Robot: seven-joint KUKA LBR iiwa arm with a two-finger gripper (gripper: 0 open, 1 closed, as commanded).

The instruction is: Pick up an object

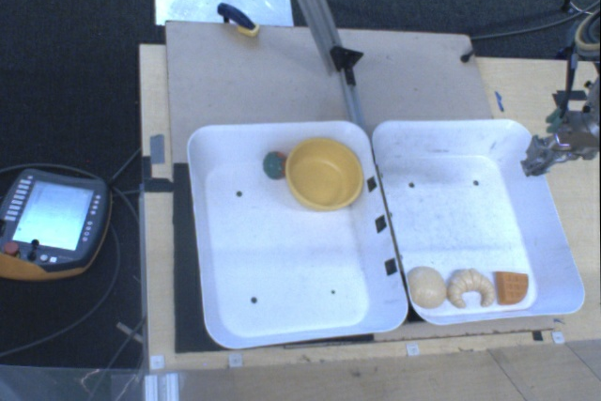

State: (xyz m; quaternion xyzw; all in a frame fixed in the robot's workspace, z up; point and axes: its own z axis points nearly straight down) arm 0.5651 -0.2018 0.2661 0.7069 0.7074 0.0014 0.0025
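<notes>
The gripper (537,157) hangs at the right bin's (451,192) far right rim, and I cannot tell how it is set; a grab could slip, since the egg-like ball (426,286), croissant (471,287) and orange wedge (511,286) crowd its near wall. The left bin (282,277) holds a yellow bowl (324,174) touching a small green ball (274,165), on a pale bench (413,80) over dark carpet

We see two shallow white plastic bins side by side on the bench, the left bin (282,296) touching the right bin (451,202). In the left one, a round yellow bowl (324,174) sits at the far edge with a small dark-green ball (273,165) touching its left side. Along the right bin's near edge lie a pale round bun (426,286), a tan croissant (471,287) and an orange wedge-shaped block (511,287), left to right, and the metal two-finger gripper (540,160) hangs over that bin's far right rim.
</notes>
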